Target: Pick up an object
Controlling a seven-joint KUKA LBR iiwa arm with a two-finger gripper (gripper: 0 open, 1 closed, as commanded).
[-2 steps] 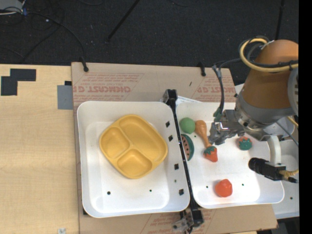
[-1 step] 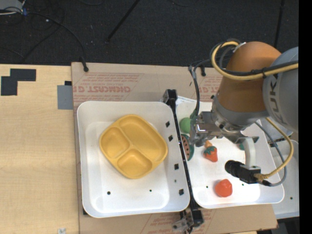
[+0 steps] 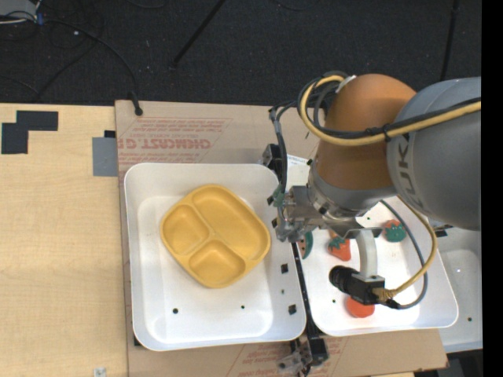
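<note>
The arm's end effector [image 3: 295, 230], its grip impossible to judge from above, hangs low over the right bin [image 3: 440, 309] to reach small orange objects [image 3: 360, 308] at five o'clock, while a yellow tray [image 3: 214, 235] fills the left bin [image 3: 149, 210].

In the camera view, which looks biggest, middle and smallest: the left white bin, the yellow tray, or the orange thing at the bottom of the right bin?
1. Left bin
2. Yellow tray
3. Orange thing, partly hidden by the arm
</note>
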